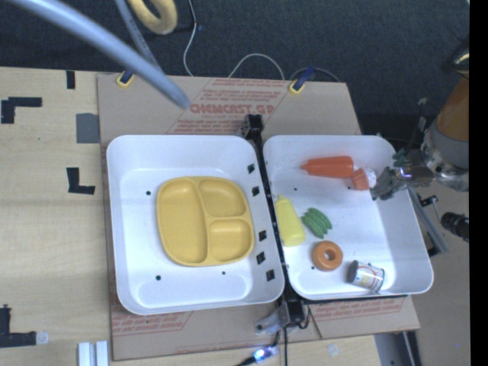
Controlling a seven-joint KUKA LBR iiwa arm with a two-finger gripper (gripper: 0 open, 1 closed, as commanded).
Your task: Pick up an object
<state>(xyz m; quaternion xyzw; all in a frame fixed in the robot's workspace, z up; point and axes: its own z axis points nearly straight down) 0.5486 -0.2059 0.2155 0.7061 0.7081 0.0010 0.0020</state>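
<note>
The bench (46,204) carries two white bins side by side. The left bin (130,227) holds a yellow divided plate (204,221). The right bin (404,242) holds the loose things: an orange bottle-like piece (329,166) with a small reddish cap end (360,179), a yellow block (289,221) against the dividing wall, a green ridged piece (316,221), an orange ring (329,255) and a small tin (366,275) near the front edge.

From what I can see, nothing has been picked up yet; the whole grasp is left to do. The gripper (386,184) sits at the right bin's right rim, and whether the jaws are wide or narrow I cannot tell, but nothing shows between them. The reddish cap end is just beside it, to its left; the ring and tin lie farther off, toward the front.
</note>
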